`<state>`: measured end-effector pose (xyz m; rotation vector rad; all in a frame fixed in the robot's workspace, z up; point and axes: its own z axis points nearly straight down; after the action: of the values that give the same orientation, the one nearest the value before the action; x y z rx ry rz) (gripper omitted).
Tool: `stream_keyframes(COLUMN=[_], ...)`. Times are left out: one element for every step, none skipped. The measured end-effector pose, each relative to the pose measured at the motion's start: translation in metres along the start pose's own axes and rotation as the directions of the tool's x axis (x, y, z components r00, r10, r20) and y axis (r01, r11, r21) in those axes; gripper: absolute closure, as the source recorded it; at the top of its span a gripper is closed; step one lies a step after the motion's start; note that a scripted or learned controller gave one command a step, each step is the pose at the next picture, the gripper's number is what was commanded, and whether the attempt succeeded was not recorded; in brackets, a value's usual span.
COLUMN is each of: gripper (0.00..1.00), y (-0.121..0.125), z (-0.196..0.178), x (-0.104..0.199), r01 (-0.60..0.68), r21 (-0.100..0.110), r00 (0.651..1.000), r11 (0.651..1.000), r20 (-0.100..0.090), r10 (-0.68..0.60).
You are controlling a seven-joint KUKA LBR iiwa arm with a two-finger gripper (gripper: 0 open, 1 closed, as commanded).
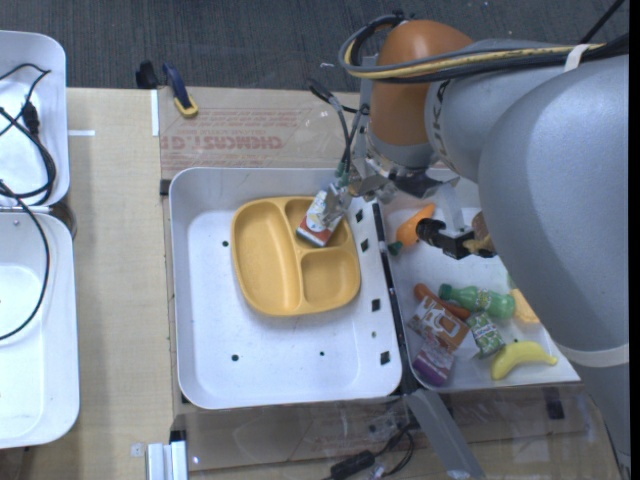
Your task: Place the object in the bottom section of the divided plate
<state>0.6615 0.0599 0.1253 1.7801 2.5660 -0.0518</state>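
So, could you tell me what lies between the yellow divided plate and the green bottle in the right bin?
In the camera view, the raised white bin walls run between the divided plate and the green bottle, with an orange-and-white packet beside the bottle.

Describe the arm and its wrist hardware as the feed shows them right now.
The arm is bulky, with smooth grey rounded casings and an orange dome-like band above the wrist. Black and yellow cables loop over the orange part. Below it sits a metallic gripper with thin wires.

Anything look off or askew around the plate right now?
The small carton sits tilted over the yellow plate's upper section, near the divider, right at the gripper. The lower section has nothing in it. No spills or damage show.
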Motion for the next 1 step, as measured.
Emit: stream_keyframes(gripper=[0.0], y=[-0.0002], z=[0.0], x=[-0.0004], r01=[0.01], r21=[0.001], r00=[1.0], r11=[1.0], r20=[0.0], r10=[-0.01])
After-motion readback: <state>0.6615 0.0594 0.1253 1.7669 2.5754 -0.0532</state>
